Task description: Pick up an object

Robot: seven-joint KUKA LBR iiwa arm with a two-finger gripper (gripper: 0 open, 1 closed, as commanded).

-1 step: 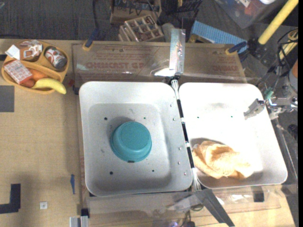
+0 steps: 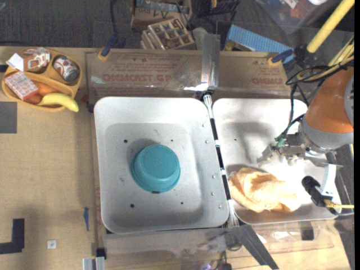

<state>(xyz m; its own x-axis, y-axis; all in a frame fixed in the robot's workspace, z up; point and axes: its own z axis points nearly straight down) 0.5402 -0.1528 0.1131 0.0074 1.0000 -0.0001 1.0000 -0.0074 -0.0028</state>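
the gripper [image 2: 279, 147] sits at the right of the frame, over the right bin [image 2: 247, 117], and how its claw stands cannot be told. just below and left of it, at the bin's lower edge, lies a crumpled tan cloth [image 2: 261, 190], soft and folded, apart from the claw. the arm [image 2: 332, 114] reaches in from the right edge, its orange band above the wrist. in the left bin [image 2: 112, 122] a teal bowl [image 2: 156, 167] sits upside down near the middle.

robot lab: white bins [image 2: 107, 151] (cluttered cables [image 2: 292, 103]) on bench.
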